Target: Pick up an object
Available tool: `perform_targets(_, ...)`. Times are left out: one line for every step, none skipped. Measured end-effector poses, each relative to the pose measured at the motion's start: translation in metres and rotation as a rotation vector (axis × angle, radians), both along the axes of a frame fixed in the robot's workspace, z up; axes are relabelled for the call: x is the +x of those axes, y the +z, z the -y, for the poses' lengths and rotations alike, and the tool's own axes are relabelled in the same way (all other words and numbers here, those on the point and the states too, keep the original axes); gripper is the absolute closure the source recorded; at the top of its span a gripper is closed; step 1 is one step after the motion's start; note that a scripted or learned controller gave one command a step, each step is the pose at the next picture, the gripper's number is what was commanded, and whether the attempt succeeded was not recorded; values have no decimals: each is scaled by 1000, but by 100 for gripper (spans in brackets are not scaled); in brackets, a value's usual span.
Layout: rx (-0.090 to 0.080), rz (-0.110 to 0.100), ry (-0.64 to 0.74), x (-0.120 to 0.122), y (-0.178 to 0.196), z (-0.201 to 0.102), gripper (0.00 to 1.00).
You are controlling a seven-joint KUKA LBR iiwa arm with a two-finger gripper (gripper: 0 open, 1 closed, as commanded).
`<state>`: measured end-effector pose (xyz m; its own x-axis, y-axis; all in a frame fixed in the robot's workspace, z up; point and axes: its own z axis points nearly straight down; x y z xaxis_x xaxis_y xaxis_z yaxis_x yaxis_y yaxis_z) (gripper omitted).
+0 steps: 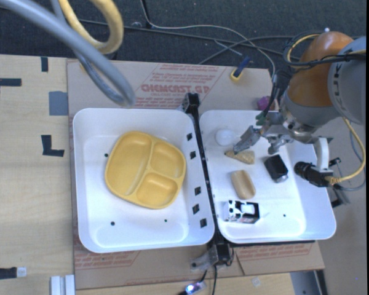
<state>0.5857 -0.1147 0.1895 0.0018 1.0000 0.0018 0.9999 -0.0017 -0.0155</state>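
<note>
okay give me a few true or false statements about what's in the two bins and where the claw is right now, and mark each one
1. The yellow divided plate lies in the left bin. True.
2. The claw is over the left bin. False: it hangs over the right bin.
3. A black-and-white toy sits near the right bin's front edge. True.
4. The tan bread-like piece rests on the yellow plate. False: it lies in the right bin.
5. A small black block lies in the right bin. True.

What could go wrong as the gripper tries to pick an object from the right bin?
The gripper hangs over the tan wedge, with a white ball and a small black block close by. It might nudge a neighbour or grasp none. The wedge lies low and flat, so it might slip.
</note>
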Motion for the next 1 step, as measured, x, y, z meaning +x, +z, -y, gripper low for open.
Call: perform_targets(-1,13,3,3,7,0,0)
